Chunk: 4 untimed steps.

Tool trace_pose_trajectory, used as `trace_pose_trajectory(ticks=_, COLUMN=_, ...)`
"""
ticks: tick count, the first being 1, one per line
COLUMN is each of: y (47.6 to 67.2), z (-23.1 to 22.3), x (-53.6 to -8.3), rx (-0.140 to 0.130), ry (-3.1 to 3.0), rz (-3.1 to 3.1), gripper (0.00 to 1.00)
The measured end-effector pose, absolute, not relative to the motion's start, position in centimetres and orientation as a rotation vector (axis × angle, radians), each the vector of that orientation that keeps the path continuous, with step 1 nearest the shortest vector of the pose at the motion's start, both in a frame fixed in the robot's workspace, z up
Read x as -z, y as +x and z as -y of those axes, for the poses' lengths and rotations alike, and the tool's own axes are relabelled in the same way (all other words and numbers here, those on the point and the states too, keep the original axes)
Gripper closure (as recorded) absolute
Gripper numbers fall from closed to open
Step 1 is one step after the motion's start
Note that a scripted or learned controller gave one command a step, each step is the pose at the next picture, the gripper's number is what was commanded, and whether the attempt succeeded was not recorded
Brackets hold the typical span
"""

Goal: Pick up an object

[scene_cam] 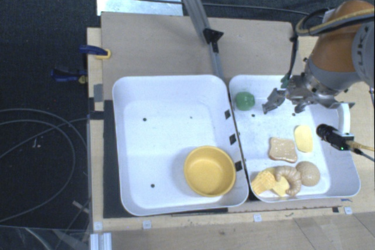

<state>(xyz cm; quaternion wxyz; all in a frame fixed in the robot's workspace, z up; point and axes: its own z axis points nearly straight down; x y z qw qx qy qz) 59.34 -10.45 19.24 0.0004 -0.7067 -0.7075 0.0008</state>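
Small round green ball (244,100) sits in right white bin (345,181), far left corner. Grey two-finger gripper (273,103) just beside it, fingers spread, holding nothing. Ball looks light, smooth, prone to rolling; best pinched across its widest middle.

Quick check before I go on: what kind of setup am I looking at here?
Likely a lab bench for robot picking trials: two white bins side by side on a board, toy food such as a green ball and a slice of toast, cables on dark carpet, and a clamp at the board's edge.
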Motion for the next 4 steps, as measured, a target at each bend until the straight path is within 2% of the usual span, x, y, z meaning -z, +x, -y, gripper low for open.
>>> trace_pose_trajectory(ticks=2, y=59.3, z=11.3, x=-9.3, rx=-0.003, ry=-2.22, rz=2.22, gripper=0.0)
trace_pose_trajectory(ticks=3, y=59.4, z=11.4, x=-10.7, rx=0.002, ry=-2.224, rz=2.222, gripper=1.0)
trace_pose_trajectory(ticks=4, y=59.3, z=11.2, x=-15.0, rx=0.004, ry=-2.22, rz=2.228, gripper=1.0)
